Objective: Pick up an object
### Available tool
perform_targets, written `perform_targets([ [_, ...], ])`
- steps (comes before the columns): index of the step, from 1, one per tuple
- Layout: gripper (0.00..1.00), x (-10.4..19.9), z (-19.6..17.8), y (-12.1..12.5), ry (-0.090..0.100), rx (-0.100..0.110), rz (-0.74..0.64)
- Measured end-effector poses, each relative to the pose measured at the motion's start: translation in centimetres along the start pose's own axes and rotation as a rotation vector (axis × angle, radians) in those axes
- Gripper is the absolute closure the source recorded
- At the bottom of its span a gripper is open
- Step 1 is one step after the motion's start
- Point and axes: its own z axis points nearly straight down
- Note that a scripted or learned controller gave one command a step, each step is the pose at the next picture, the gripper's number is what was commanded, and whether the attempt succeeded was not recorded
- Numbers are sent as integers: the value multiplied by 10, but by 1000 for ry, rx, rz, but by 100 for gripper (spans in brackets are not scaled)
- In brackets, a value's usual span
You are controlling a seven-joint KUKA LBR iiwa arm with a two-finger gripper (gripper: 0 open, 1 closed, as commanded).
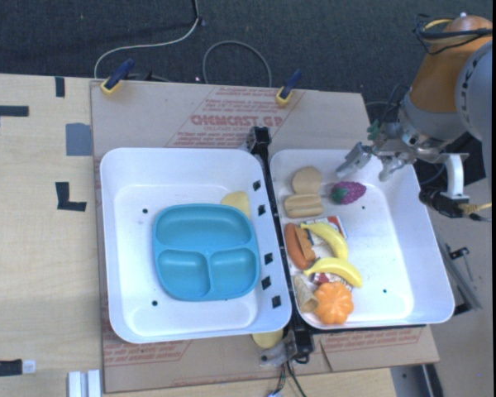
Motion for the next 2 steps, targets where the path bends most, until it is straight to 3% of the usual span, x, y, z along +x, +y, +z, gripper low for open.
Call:
perform_targets([
  [1,0,3,84,16,-8,-20,-1],
  [2,0,21,104,5,-5,-5,0],
])
